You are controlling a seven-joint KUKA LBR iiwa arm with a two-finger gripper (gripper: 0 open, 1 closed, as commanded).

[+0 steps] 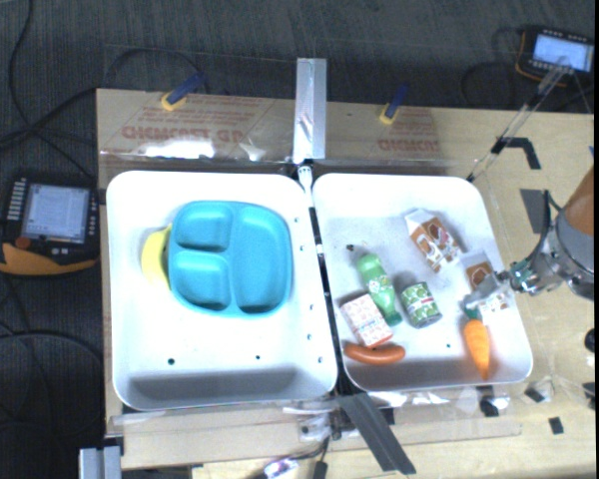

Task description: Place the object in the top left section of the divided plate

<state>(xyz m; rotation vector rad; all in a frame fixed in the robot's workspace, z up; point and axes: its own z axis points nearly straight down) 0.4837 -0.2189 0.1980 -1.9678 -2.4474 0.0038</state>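
Gripper at right bin's right wall, plate far off to the left

Camera view: gripper (pixel 491 297) sits over the right bin (pixel 324 267), just above the carrot (pixel 477 345), whose long axis runs near-to-far; can't tell if it grips anything or how it's set. Blue divided plate (pixel 230 257) lies in the left bin (pixel 130 367), well apart; its top left section (pixel 202 226) is bare, with a central divider wall to cross
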